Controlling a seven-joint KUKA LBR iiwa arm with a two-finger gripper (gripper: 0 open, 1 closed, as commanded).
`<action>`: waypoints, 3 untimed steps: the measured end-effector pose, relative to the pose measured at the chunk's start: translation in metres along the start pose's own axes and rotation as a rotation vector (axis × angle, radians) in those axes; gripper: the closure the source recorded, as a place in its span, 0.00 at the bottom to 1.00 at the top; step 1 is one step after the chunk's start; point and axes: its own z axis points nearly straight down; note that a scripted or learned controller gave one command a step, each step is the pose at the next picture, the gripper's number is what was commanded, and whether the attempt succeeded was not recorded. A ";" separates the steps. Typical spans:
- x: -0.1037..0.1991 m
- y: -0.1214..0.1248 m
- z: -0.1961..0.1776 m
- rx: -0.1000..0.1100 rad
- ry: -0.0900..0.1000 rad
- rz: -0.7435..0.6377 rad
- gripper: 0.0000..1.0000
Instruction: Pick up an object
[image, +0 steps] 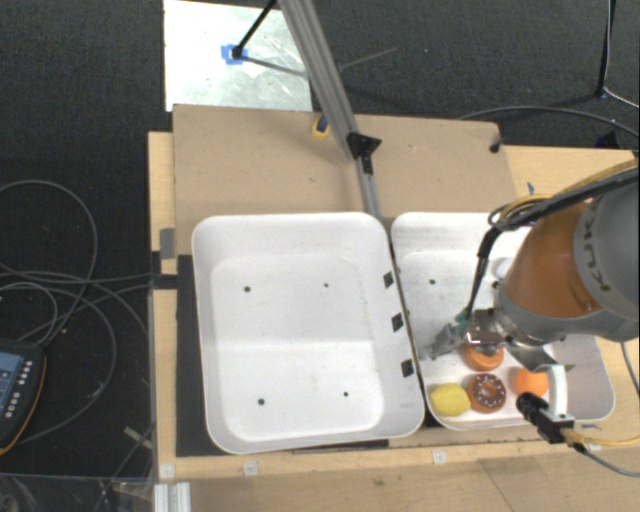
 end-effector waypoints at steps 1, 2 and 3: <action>0.000 0.002 -0.012 -0.006 0.000 0.000 1.00; 0.003 0.004 -0.076 -0.003 0.002 -0.007 1.00; 0.003 0.006 -0.130 -0.003 0.001 -0.007 1.00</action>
